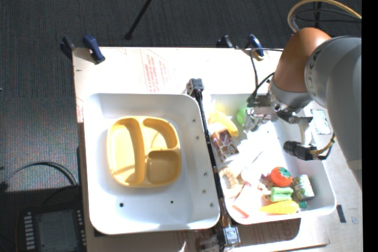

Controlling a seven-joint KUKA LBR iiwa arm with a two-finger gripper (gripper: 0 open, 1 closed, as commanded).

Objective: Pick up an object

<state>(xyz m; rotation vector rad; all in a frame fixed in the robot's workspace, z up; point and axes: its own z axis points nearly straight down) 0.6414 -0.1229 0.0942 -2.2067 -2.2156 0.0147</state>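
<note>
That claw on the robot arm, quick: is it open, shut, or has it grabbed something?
Gripper: cannot be told. It hangs over the far end of the right bin, near the yellow and green items, too small and cluttered to read.

A yellow tray point(143, 150) is lying in a white bin point(106, 198); an orange-red tomato point(281, 176) is showing lower right.

A single camera is fixed above the bench point(171, 65) and looks down at a slant, so the bench's far edge lies toward the top of the frame and its near edge at the bottom. It stands back far enough to take in both white bins, the left bin point(94, 127) and the right bin point(322, 186), with dark floor beyond. The arm point(331, 77) enters from the right, probably quite close under the lens.
</note>
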